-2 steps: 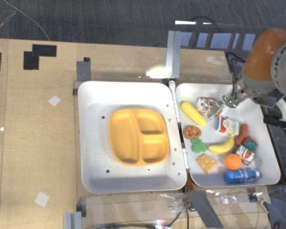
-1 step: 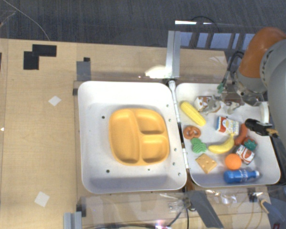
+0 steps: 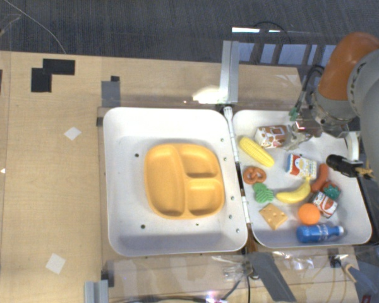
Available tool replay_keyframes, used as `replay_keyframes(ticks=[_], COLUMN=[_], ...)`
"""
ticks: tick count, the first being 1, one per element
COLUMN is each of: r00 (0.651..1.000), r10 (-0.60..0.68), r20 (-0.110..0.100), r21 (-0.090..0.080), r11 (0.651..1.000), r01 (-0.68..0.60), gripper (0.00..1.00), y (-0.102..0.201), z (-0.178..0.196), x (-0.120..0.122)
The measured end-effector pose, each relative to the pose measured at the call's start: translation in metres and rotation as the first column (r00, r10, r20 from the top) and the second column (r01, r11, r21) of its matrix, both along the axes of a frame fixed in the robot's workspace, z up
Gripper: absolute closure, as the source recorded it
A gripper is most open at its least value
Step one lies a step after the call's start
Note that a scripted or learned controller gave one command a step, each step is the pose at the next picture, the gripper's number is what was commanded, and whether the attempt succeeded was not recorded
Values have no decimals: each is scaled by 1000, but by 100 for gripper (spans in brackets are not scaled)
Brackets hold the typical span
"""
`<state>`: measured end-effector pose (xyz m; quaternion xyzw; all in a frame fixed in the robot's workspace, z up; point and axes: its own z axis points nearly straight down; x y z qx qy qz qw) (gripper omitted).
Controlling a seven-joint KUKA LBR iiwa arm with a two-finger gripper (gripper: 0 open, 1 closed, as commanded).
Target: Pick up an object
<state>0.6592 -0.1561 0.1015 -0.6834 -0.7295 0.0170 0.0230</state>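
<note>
On the bench (image 3: 44, 169) sit two white bins side by side. The left bin (image 3: 123, 182) has one thing in it, a yellow tray (image 3: 183, 180) with three parts, lying in the middle. The right bin (image 3: 360, 223) is full of toy food. A yellow corn cob (image 3: 256, 151) lies near its left wall, and a small carton with a picture (image 3: 272, 136) sits just above it. Below the corn is a brown pretzel (image 3: 254, 174), then a green broccoli (image 3: 263, 193), then a yellow cracker (image 3: 273, 216). A banana (image 3: 293, 193) curves in the middle of the bin, with a white and red packet (image 3: 300, 165) above it. An orange (image 3: 309, 214) sits near the front, touching a small red and white can (image 3: 327, 203). A blue bottle (image 3: 319, 233) lies on its side along the front wall. A reddish carrot with a green top (image 3: 323, 178) lies near the right side. The grey arm comes in from the right, and its tool (image 3: 305, 126) hangs over the top of the right bin, just beside the carton. It is too hard to tell how the tool is set, and nothing can be seen caught in it.
</note>
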Motion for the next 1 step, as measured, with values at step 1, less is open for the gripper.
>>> replay_keyframes(ticks=[1], r00=[1000], r10=[8], r20=[7], r21=[-2], r11=[1000], r01=[-8], gripper=[100], y=[1], z=[13], x=[2])
